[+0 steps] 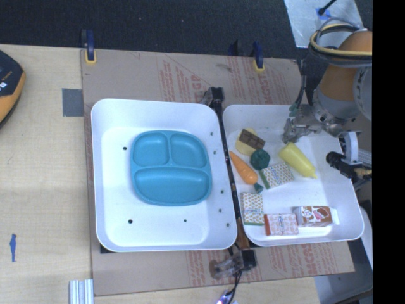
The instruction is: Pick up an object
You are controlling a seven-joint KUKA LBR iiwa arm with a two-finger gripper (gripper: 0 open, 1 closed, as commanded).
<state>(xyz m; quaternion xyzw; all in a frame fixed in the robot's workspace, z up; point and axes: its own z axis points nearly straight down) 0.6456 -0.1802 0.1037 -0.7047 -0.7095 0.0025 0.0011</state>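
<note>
The end effector (295, 130) hangs over the far part of the right bin (354, 230), just beside the far end of a yellow object (298, 159); its grip state cannot be told. Left of the yellow object lie a dark green ball (259, 159), a carrot (243, 168) and several small packets. The left bin (107, 170) holds a blue divided plate (170, 167).

A robotics lab: white bins (101, 170) on a clamped cardboard sheet (158, 75) (blue clamps (89, 46)), toy food.
</note>
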